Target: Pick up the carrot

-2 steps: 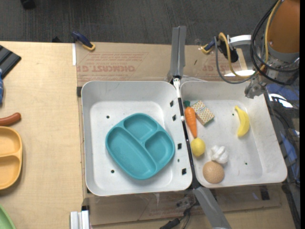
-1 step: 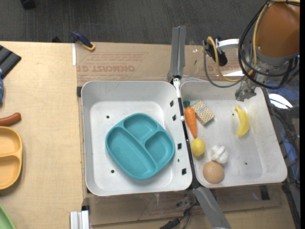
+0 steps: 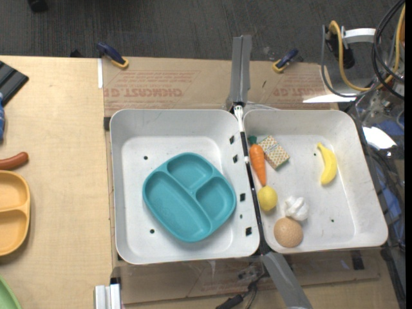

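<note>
The carrot [image 3: 258,163] is orange with a green top and lies lengthwise along the left wall of the right bin [image 3: 360,172], its tip pointing toward the near side. A lemon [image 3: 267,198] sits just below its tip. A checkered block [image 3: 273,151] lies right beside its upper end.
In the right bin there are also a banana [image 3: 327,164], a white garlic-like piece [image 3: 295,206] and a tan round item [image 3: 288,232]. The left bin [image 3: 129,172] holds a teal divided plate [image 3: 188,196]. An orange tray [image 3: 13,214] lies on the bench at far left.
</note>
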Controlling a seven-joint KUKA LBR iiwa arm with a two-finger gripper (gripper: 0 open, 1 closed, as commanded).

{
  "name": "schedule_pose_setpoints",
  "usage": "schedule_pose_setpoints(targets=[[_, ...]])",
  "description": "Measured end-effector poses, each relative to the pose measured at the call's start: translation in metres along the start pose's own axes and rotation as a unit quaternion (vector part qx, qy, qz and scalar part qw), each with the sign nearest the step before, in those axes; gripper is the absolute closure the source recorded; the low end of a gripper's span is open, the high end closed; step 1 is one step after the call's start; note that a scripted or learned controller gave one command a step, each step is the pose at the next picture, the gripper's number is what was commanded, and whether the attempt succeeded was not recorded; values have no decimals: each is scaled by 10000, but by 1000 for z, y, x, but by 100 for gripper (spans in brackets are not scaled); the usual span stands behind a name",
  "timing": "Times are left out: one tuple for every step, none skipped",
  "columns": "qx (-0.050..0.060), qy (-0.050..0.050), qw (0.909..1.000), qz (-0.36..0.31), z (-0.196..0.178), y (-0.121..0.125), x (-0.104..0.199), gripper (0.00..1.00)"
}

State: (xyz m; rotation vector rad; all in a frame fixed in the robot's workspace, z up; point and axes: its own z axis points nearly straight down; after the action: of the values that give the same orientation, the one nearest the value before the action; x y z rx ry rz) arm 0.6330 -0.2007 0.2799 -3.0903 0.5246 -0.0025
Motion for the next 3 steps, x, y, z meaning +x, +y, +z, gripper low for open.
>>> schedule_pose_setpoints(targets=[[-3,-16,9977,-674,51,-29,17,100],[-5,-21,9978,-670,77,-20,20,100],[-5,8,9980,-634,73,10,32,100]])
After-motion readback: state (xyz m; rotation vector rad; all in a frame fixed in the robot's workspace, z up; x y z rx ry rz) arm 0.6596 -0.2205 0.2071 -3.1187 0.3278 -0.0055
